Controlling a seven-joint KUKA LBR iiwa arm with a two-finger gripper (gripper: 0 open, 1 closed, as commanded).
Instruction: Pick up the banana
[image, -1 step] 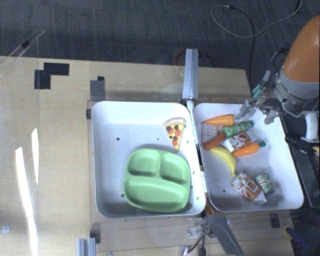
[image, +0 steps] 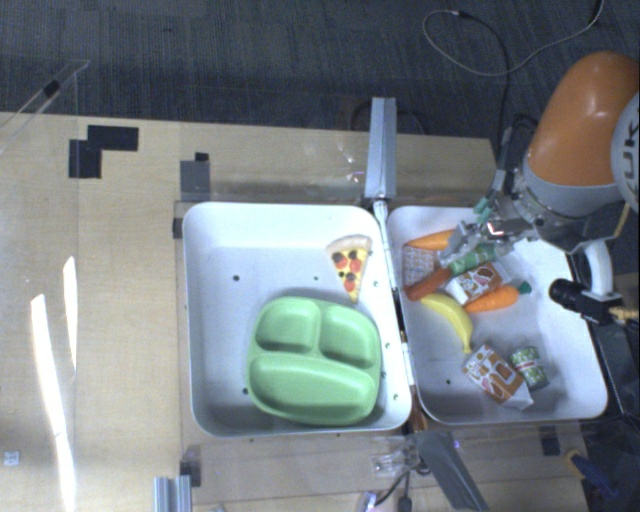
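While the pincer (image: 487, 232), grip state unreadable, hovers over the carrots (image: 495, 297), it could probably snag clutter instead of the banana (image: 450, 318).

One fixed camera sits above the bench (image: 110, 330) and looks down at a slant, far enough off to take in both bins, left (image: 215, 260) and right (image: 570, 390). The arm (image: 585, 130) enters from the right edge.

tray (image: 315, 362) and pizza slice (image: 349, 265) in left bin (image: 215, 300); banana (image: 450, 318) in right bin (image: 570, 390).
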